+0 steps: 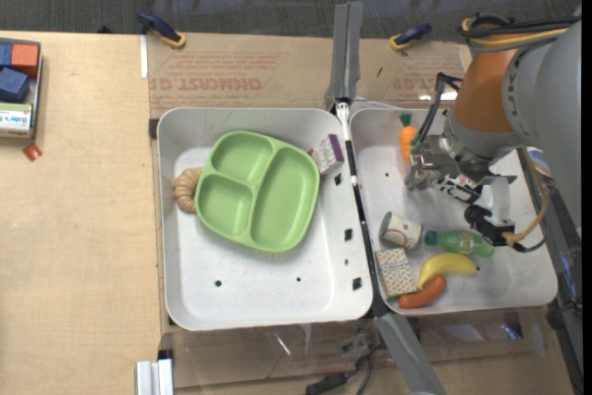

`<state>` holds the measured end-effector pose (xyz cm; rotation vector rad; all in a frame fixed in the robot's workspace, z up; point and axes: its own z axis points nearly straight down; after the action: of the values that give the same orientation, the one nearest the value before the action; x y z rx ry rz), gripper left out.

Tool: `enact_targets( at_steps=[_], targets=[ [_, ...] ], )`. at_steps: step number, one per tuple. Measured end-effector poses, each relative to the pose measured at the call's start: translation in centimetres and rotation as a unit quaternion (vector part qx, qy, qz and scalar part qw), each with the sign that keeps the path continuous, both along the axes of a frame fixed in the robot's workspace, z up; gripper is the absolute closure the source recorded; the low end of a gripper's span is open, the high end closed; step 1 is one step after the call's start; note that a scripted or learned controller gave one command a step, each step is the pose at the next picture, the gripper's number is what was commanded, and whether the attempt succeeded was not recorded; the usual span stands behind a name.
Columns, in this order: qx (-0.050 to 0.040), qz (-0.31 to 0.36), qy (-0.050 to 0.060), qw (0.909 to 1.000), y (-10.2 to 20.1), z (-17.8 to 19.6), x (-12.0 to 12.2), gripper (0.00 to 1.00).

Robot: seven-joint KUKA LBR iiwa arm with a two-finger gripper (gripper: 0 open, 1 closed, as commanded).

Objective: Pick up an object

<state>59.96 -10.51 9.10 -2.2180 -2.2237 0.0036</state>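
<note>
The gripper [427, 173] is hovering over open floor in the right bin [370, 199], near the carrot [408, 140]; whether it's open or closed, impossible to tell.

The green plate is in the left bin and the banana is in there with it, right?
Not quite. The green plate is in the left bin, but the banana lies in the right bin, as the camera view shows.

Right bin: small carrot [407, 140] at the far wall; banana [447, 267], green bottle [461, 242], red sausage [422, 293] clustered near front.
</note>
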Motion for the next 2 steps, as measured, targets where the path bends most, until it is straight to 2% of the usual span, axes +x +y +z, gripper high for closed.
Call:
enact_targets(
  at_steps=[1,2],
  targets=[
    [-0.0001,0.000,0.000,1.0000,-0.02,0.01,0.00,0.00],
    [-0.0009,0.001,0.000,1.0000,-0.07,0.93,0.00,1.00]
  ],
)
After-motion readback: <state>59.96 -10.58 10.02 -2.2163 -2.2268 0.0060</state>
